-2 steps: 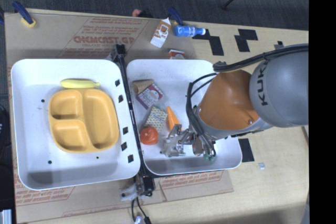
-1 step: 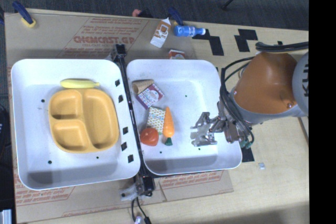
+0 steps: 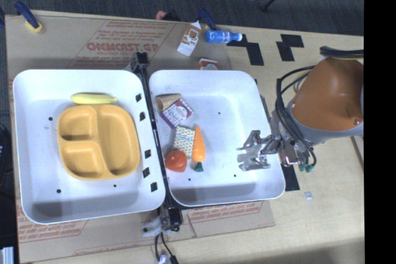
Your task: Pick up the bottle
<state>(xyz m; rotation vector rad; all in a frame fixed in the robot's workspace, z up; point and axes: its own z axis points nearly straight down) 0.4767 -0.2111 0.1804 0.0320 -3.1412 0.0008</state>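
A small blue bottle (image 3: 218, 37) lies on its side on the bench, beyond the far rim of the right bin (image 3: 247, 80). My gripper (image 3: 250, 153) hangs low over the right side of that bin, far from the bottle and nearer the front. Its two metal fingers (image 3: 249, 141) point left and stand apart, with only bare white bin floor between them. The grey arm with its orange band (image 3: 328, 96) comes in from the right.
The right bin's left half holds a carrot (image 3: 198, 145), a tomato (image 3: 176, 161), a patterned packet (image 3: 183, 138) and a small carton (image 3: 173, 109). A yellow divided plate (image 3: 99, 140) and a banana (image 3: 94, 98) lie in the left bin. A small carton (image 3: 189, 40) lies beside the bottle.
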